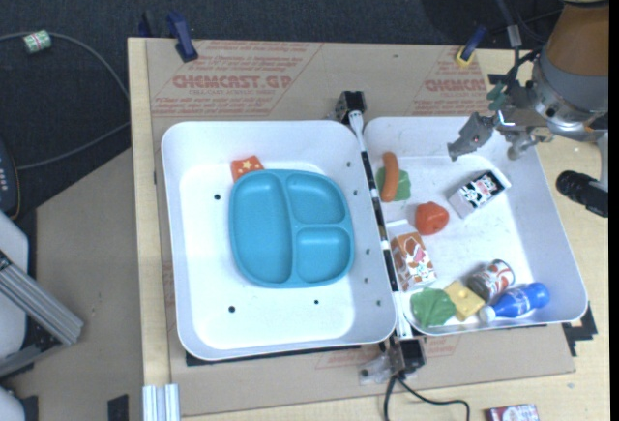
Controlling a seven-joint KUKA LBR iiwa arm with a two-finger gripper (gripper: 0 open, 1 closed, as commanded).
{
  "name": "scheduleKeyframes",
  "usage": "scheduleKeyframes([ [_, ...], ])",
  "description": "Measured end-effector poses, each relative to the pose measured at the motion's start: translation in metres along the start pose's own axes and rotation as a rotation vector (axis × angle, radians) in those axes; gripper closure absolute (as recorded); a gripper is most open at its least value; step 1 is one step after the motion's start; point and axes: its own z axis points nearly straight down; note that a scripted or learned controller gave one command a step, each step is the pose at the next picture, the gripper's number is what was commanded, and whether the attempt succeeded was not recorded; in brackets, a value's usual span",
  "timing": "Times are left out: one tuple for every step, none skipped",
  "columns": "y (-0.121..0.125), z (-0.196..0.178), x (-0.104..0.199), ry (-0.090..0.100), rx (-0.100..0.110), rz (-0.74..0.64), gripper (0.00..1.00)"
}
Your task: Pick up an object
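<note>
Clutter sits thickest at the near edge of my right bin [566, 245]: a green lump [432, 306], a yellow block [464, 299], a can [494, 278] and a blue bottle [515, 301] packed together, touching or nearly so, with the bottle close to the near rim. Just beyond them I see a printed packet [414, 259] lying along the wall that divides the bins. Past that, a red lump [431, 217] lies by itself with bare floor around it. A black-and-white box [479, 193] lies tilted to its right, also apart from the rest, with open floor between it and the right rim. Against the divider farther on, an orange stick [390, 174] lies on a green piece [399, 186].

My gripper [495, 133] hangs over the far part of the right bin, above bare floor, with the box just nearer than it. Its fingers look spread and I see nothing between them.

Across in the left bin [193, 216], a blue tray [290, 226] fills the middle, leaving a margin of white along each wall. A small orange card [247, 166] lies at the tray's far left corner. Both bins rest on the bench [145, 119].
</note>
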Motion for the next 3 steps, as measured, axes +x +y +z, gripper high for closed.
scheduleKeyframes([
  [-0.061,0.164,0.014,0.001,0.004,0.002,0.00],
  [0.002,0.171,0.018,0.000,0.000,0.000,0.00],
  [-0.014,0.171,0.018,0.001,0.002,0.001,0.00],
])
